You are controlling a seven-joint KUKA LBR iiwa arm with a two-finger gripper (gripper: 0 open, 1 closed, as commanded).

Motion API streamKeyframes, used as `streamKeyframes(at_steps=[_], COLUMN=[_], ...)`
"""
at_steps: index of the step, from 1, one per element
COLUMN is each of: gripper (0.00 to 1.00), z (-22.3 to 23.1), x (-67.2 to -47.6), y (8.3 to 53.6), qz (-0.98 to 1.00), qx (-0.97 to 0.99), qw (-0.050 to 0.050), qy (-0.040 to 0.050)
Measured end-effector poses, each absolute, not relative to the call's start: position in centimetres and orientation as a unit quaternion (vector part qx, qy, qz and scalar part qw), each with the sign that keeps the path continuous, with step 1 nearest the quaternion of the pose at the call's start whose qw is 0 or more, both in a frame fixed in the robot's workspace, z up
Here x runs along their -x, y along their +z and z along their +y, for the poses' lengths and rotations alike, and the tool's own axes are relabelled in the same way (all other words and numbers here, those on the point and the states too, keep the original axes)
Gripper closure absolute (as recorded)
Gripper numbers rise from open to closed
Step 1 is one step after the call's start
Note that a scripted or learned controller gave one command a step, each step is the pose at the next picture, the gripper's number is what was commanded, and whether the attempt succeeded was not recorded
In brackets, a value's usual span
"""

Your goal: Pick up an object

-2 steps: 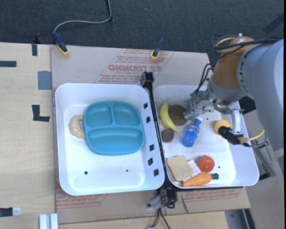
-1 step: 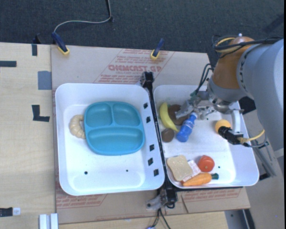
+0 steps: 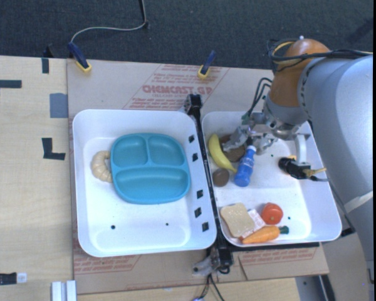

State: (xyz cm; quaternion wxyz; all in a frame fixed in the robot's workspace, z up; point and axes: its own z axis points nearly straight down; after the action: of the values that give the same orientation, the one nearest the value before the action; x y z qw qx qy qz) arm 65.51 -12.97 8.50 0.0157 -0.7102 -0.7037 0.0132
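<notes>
Gripper (image 3: 254,137) low in right bin (image 3: 319,199) over banana (image 3: 220,153) and blue bottle (image 3: 245,167), apparently lining up a grasp; jaws' state unclear.

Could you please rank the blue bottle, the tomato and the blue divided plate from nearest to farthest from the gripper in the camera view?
From the gripper:
1. Blue bottle, just below it, right bin.
2. Tomato, near that bin's lower edge.
3. Blue divided plate, in the left bin.

Bright, even overhead light; soft shadows; slightly blurry, grainy picture.
</notes>
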Motion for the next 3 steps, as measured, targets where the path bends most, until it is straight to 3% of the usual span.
streamKeyframes(at_steps=[1,2,3], gripper=[0.00,0.00,0.00], z=[-15.6,-10.1,-11.2], x=[-63.7,-65.3,-58.1], y=[12.6,12.6,8.6], qz=[-0.707,-0.708,-0.707], qx=[0.707,0.707,0.707], qw=[-0.001,0.001,-0.001], qy=[0.0008,-0.0001,0.0001])
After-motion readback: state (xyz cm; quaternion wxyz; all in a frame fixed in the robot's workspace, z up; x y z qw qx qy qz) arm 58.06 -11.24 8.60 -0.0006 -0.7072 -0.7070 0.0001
